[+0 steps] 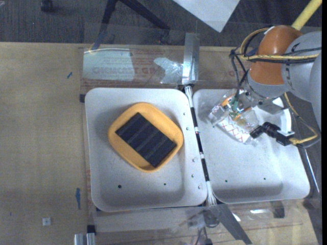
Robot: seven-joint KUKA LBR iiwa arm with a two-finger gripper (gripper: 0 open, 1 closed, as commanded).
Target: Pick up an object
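Yellow tray (145, 136) with dark ridged insert in left bin (99, 182); arm (286, 60) over clear packet (232, 117) in right bin (255, 182)

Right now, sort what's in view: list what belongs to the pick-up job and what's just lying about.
Job:
- yellow rounded tray with dark ribbed insert, left white bin
- clear crinkled plastic packet with red zigzag print, right white bin
- gripper, over that packet

Lying about:
- clear taped plastic sheet behind the bins
- office chair base

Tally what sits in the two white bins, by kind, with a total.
Yellow tray with a dark ribbed insert, in the left bin: 1
Clear crinkled packet with coloured print, in the right bin, under the arm's wrist: 1
Total: 2
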